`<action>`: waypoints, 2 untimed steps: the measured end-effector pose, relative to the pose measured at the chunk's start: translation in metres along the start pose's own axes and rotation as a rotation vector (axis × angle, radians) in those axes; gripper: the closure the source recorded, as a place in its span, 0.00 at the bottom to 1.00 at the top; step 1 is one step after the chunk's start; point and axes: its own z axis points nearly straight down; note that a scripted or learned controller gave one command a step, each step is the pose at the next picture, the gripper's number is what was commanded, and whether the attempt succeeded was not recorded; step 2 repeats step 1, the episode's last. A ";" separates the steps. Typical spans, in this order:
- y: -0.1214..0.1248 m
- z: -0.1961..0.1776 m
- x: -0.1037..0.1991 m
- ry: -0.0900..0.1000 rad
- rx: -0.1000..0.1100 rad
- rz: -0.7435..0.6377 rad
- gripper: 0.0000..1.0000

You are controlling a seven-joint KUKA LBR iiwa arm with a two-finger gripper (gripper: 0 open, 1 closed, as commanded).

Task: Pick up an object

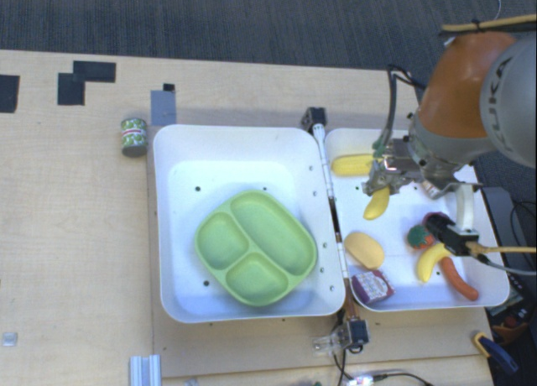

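I counted two white bins on the desk (75, 233): the left bin (180, 166) held one green three-compartment plate (256, 246), smooth and rounded. The right bin (403, 288) (the crowded one) held roughly seven toy foods. The tool (382, 179) was closed on a small yellow banana (377, 204), its long axis slanting from upper right to lower left, tip hanging toward the bin floor. Another glossy yellow piece (351, 164) lay just beside it.

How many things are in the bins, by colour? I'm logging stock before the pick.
Yellow: 4
Green: 1, divided plate
Orange-red: 2
Purple: 1
Total: 8
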 end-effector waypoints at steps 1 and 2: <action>0.054 0.032 0.019 0.000 0.002 -0.001 1.00; 0.054 0.032 0.019 0.000 0.002 -0.001 1.00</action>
